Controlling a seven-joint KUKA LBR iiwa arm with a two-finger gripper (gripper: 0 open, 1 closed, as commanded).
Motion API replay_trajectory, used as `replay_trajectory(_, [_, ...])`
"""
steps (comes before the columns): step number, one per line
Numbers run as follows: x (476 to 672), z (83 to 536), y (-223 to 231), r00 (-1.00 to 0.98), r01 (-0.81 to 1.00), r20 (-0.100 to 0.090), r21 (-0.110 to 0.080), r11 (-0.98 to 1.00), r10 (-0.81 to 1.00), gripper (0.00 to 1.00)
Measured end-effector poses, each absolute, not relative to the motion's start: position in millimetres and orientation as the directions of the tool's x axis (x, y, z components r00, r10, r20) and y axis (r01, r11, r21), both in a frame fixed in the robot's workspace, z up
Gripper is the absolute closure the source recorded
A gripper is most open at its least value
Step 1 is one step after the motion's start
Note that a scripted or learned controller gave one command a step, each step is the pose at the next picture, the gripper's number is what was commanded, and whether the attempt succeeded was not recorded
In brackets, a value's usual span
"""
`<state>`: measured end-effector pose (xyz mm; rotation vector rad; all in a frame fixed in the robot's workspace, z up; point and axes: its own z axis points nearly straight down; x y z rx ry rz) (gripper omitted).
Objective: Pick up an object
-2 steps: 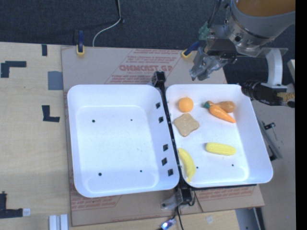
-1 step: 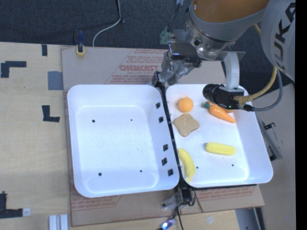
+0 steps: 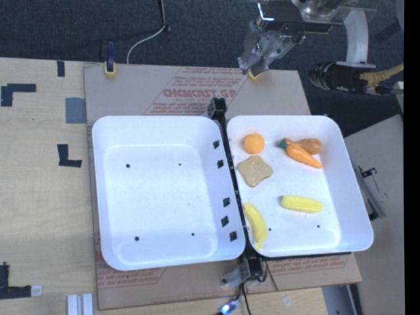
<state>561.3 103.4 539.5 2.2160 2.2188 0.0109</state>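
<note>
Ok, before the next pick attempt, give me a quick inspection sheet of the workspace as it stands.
Surface: bench with a cardboard sheet under two white bins, the left bin and the right bin.
Job's things, all in the right bin: orange ball, bread slice, carrot with a brown item touching it, corn cob, banana by the divider.
Clutter: nothing seen in the bins.
Grippers: gripper raised beyond the bins' far edge, nothing seen in it.
Cables: white cable running to a clamp; wires at the near edge.
Surroundings: dark carpet, black tape marks on the bench.
</note>
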Motion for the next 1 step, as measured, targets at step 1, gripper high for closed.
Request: replay_trajectory(1, [529.7,260.3,151.9,-0.003,1.0,-0.005,-0.018,0.003,1.0,1.0])
